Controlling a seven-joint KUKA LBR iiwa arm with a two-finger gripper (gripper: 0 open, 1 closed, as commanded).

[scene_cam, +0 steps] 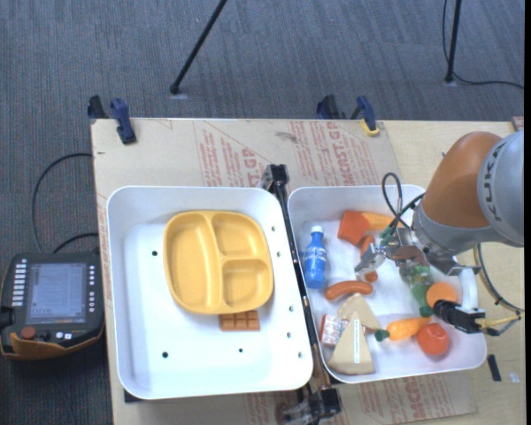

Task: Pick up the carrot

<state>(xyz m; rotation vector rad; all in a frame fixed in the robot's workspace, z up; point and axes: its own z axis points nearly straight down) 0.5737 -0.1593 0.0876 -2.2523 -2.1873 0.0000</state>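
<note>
The gripper (374, 257) is seen low in the right bin (336, 195), its jaws spread and pinching nothing. The carrot (404, 328) lies below and slightly right of the jaws, apart from them, near the bin's front. Its long axis runs roughly left-right, green tip leftward, so a downward shift is judged necessary.

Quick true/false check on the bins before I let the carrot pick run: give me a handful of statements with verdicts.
1. The carrot lies in the right bin. True.
2. The yellow plate is in the right bin. False: it sits in the left bin.
3. The pincer holds the carrot. False: the carrot lies apart, nearer the bin's front.
4. A blue bottle lies by the right bin's left wall. True.
5. The sausage rests on the plate. False: it lies in the right bin.
</note>
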